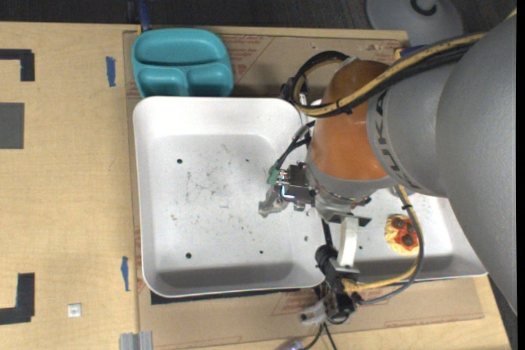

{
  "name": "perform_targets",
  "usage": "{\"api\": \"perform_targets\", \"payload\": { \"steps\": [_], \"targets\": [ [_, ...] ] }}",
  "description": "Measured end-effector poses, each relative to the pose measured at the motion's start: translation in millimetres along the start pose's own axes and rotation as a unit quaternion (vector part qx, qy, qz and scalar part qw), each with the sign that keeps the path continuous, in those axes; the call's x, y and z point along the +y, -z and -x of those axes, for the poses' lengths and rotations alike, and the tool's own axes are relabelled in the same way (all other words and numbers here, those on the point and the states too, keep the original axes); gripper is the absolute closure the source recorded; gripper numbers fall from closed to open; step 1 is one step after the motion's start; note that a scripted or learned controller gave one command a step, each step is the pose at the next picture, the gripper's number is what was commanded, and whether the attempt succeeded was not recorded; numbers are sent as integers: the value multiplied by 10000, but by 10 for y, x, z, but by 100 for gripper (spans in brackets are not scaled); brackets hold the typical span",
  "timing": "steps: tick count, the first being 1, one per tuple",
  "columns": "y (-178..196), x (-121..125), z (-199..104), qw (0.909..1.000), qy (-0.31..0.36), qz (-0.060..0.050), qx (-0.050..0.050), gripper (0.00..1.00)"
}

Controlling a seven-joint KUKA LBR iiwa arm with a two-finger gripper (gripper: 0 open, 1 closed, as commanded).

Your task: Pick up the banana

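Observation:
My arm's orange-banded wrist (349, 145) hangs over the seam between the two white bins, pointing straight down. The gripper (328, 197) sits under it, mostly covered by the wrist, at the left end of the right bin (447, 254). The grey arm covers most of that bin, so whatever lies beneath it is hidden. A small orange and yellow object (403, 233) lies in the right bin just right of the wrist; I cannot tell what it is.
The left bin (164, 135) has a bare, scuffed white floor. A teal divided tray (182, 61) stands behind it on the bench. Cables loop around the wrist and trail over the front edge.

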State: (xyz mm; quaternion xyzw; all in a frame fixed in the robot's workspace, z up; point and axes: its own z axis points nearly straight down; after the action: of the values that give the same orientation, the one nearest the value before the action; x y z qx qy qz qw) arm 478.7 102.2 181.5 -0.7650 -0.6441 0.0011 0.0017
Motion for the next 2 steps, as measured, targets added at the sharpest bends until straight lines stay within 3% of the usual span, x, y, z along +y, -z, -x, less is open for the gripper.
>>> {"api": "perform_targets", "payload": {
  "steps": [1, 2],
  "targets": [
    [-958, -69, -473, 9840, 1781, 28, 1, 0],
    [-540, 121, -873, 9996, 297, 21, -3, 0]
  ]
}}
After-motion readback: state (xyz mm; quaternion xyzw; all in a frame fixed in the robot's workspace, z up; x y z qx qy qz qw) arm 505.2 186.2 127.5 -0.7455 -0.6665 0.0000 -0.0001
